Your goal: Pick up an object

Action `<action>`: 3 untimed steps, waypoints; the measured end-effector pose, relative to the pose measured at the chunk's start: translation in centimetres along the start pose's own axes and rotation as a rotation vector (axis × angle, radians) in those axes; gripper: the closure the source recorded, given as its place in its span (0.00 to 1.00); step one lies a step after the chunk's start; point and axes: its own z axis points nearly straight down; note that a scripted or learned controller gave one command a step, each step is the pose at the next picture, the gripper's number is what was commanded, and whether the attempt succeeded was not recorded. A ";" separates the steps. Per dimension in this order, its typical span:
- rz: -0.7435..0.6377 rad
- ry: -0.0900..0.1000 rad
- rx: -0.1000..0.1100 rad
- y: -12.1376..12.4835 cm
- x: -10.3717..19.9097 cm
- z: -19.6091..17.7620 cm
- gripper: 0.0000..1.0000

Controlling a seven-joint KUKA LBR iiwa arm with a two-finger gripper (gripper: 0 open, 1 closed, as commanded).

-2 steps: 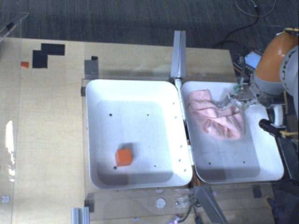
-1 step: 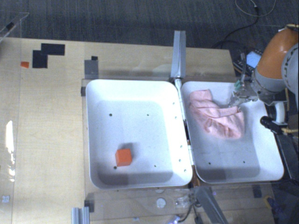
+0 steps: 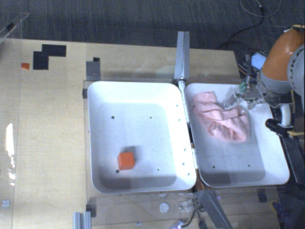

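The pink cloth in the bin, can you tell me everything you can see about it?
The pink cloth is a soft-looking, pale pink fabric, crumpled into a wrinkled heap with folds running across it. It lies in the upper part of the right bin, nearer the divider between the bins. The gripper is at the cloth's upper right edge; whether it touches or grips the fabric cannot be told.

Looked like a robotics lab: plywood bench [image 3: 47, 142] carried two white bins [image 3: 102, 185] split by a metal rail [image 3: 181, 56], loose cable [image 3: 259, 6] lay on grey carpet [image 3: 119, 8], black tape marks [image 3: 47, 55] near the bench's far-left corner.
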 end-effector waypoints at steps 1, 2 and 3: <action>-0.185 0.002 0.005 -3.3 -0.9 1.2 0.00; -0.185 0.002 0.005 -3.3 -0.9 1.2 0.00; -0.303 0.001 0.002 -5.1 0.0 1.1 0.00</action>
